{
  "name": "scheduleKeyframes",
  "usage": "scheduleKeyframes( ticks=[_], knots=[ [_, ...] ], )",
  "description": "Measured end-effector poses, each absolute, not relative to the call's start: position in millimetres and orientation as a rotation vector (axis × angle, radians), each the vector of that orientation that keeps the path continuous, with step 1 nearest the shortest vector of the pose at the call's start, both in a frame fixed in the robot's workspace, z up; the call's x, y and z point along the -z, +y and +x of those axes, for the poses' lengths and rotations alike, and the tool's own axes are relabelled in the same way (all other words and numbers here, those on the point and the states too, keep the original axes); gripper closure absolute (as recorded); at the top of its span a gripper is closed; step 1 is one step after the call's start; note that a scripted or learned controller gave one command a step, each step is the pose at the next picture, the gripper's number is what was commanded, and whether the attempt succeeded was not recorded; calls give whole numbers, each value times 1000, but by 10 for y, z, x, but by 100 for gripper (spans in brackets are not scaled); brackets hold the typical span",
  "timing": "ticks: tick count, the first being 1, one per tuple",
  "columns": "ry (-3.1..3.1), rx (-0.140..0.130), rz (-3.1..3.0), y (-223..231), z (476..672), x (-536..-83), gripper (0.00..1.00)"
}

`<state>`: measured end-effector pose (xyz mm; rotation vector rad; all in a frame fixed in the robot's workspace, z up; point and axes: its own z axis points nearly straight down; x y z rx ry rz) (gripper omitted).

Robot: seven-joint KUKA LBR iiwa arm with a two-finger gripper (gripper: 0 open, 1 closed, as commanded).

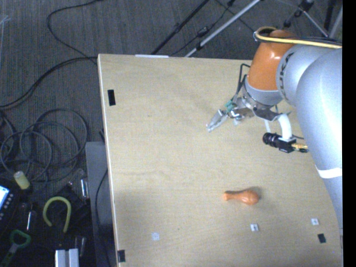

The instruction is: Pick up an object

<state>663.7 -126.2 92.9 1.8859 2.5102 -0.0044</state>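
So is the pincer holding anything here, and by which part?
Nothing is held. The pincer hangs over bare board, nothing between its tips, while the orange object lies apart on the wooden board.

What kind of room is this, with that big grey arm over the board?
Most likely a robotics lab or test workshop. A robot arm reaches over a plain wooden bench bearing one small orange object, while loose cables and tripod legs clutter the carpeted floor.
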Motion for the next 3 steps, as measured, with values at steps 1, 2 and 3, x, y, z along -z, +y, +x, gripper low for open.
scheduleKeyframes(
  ticks=[1,2,3],
  knots=[
    [2874,-2,1269,-1033,6684,-838,0],
    [2873,-11,1270,-1014,6691,-932,100],
    [2732,0,1548,-1004,6646,-1818,100]
  ],
)
